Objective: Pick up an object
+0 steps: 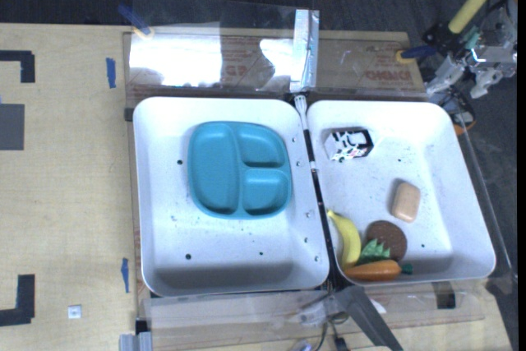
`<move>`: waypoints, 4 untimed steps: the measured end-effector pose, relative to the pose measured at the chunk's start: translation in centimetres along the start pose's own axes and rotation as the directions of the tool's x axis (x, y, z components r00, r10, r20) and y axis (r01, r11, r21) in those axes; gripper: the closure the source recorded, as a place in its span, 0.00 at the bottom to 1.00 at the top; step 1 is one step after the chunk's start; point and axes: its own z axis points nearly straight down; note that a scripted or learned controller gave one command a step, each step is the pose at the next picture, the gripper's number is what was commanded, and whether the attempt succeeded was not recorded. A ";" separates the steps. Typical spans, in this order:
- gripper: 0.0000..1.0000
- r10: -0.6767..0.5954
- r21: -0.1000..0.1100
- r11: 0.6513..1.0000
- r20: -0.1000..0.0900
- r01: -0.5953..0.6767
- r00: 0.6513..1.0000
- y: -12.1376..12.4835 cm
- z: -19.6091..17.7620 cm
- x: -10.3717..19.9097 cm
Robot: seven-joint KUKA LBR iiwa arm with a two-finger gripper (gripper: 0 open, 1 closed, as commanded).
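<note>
Wooden bench bearing two white bins. Gripper sits at the upper right of the frame, outside the right bin; whether it is open or closed cannot be told. Nearest candidate: tan rounded block, lying alone at right centre. Risk: banana, brown disc and carrot crowd the bin's lower edge, inviting a glancing or double grasp.

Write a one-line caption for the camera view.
Blue divided plate in the left bin; banana, carrot, and bread roll in the right bin.
</note>
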 end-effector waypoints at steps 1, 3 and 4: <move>0.00 -0.015 0.010 1.000 -0.003 0.015 1.000 0.1 16.1 1.8; 0.00 -0.151 -0.003 0.988 0.000 0.151 0.988 -10.3 18.0 3.2; 1.00 -0.148 -0.012 0.989 0.005 0.148 0.989 -10.0 16.7 3.0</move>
